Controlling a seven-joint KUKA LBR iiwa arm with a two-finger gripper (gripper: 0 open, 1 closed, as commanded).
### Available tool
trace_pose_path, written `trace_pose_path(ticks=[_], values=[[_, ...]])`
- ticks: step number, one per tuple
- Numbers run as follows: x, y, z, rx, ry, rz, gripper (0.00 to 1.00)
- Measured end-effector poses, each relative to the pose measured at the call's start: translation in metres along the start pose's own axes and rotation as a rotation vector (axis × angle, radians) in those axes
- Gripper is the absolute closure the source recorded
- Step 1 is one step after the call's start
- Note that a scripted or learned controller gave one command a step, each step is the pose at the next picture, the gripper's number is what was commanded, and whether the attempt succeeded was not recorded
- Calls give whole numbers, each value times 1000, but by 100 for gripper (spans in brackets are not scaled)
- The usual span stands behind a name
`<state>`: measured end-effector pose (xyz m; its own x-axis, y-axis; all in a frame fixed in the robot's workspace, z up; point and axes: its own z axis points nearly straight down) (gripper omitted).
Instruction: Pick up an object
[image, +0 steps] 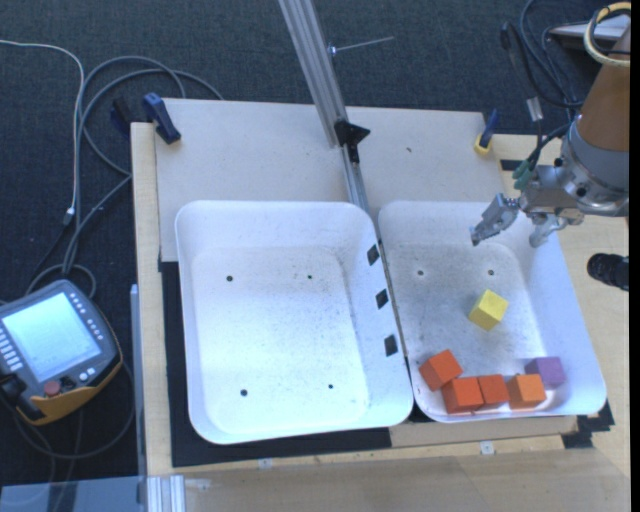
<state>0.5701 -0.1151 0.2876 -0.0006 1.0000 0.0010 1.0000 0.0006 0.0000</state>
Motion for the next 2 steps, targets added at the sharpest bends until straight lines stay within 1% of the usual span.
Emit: trace_pose_path(ticks=[1,2], values=[[-34,-4,158,10,2,2,0],[-43,-21,172,-26,-10,-3,0]])
